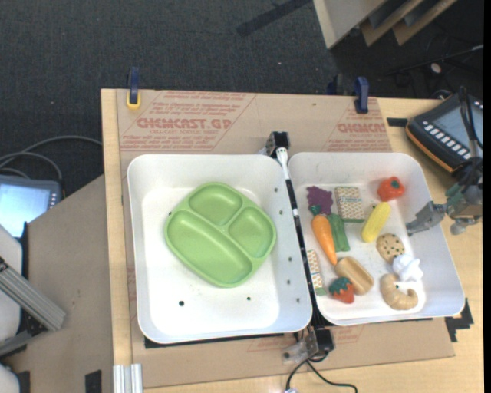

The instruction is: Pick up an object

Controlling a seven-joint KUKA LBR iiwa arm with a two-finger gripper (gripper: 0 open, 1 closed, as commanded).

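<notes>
Dark carpet floor [115,38]; cardboard-covered bench [192,115]; possibly wooden furniture [376,19] top right.

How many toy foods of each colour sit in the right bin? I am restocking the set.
Orange: 1, carrot
Red: 2, tomato, strawberry
Yellow: 1, corn
Purple: 1, grapes
Brown or tan: 3, cookie, hot dog, croissant
Total: 8

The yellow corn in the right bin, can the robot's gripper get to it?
Probably yes. The gripper sits at the right bin's right edge, the yellow corn lies nearby, uncovered, with bare floor between them.
</notes>
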